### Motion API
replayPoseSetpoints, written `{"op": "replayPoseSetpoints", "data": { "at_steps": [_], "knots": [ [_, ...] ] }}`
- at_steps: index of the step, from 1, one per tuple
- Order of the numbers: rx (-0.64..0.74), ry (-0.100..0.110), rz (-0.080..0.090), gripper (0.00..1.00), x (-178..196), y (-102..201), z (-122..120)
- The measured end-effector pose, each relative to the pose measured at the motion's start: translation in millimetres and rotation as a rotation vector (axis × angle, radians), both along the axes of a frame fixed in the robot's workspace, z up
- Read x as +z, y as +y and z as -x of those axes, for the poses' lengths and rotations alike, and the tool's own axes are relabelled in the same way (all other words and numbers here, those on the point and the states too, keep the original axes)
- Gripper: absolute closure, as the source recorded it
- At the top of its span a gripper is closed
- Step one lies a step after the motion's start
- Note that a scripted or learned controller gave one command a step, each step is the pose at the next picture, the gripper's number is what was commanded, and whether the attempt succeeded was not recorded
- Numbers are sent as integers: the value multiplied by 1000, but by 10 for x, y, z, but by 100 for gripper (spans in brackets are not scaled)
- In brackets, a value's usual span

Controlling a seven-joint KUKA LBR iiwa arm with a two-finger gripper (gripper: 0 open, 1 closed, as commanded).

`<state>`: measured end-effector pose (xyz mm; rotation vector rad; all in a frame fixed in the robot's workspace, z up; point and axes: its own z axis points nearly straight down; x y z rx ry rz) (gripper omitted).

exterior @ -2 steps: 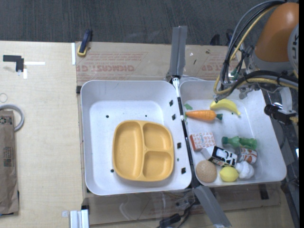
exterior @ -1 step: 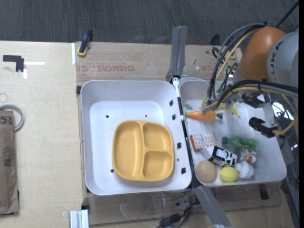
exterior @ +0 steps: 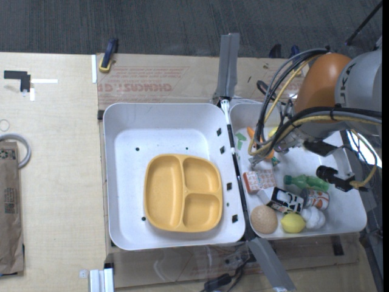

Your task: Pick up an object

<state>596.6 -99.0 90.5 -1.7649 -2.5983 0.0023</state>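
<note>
reading mirrored "chemgat" on the cardboard (exterior: 159, 78).

Small objects (exterior: 285, 199) lie heaped in the right bin's (exterior: 355, 221) near half.

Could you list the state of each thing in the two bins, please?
Yellow divided plate: lying flat and upright in the left bin.
Lemon: resting near the front wall of the right bin.
Green bottle: lying on its side.
Beige ball: resting beside the lemon.
End effector: low over the right bin.
</note>
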Motion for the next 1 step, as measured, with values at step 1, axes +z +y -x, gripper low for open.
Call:
{"op": "replayPoseSetpoints", "data": {
  "at_steps": [1],
  "knots": [
    [60,0,0,0,998,340,-36]
  ]
}}
